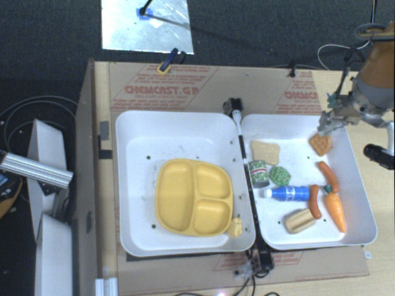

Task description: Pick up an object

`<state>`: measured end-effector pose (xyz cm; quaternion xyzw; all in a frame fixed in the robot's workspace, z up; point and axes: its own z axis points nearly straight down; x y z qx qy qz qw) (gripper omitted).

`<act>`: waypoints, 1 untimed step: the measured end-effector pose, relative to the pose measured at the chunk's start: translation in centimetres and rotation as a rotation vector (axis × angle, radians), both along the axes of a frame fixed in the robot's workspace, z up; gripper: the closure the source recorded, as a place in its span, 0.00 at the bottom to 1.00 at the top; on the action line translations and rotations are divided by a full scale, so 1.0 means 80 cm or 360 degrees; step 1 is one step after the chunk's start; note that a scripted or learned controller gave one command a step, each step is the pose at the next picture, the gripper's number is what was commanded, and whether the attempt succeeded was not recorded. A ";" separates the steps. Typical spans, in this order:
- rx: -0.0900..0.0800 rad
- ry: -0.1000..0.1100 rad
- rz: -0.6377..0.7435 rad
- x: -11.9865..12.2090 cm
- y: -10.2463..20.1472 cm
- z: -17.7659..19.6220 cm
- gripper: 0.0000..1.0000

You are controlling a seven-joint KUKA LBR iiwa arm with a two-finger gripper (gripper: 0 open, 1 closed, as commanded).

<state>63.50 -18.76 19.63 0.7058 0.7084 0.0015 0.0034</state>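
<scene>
My claw (328, 126) hangs over the right bin's (364, 227) far edge, just above the waffle cracker (320, 144); its grip state I cannot tell.

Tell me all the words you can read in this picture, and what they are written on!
"CHEMCAST GP" in red, on the brown board behind the left bin.
The same red print on the board's right part, cut off and too blurred to read in full.
Green can label: too small to read.
Blue bottle label: too small to read.
</scene>
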 end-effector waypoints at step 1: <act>0.0005 0.0013 -0.0004 -0.004 -0.024 -0.112 0.00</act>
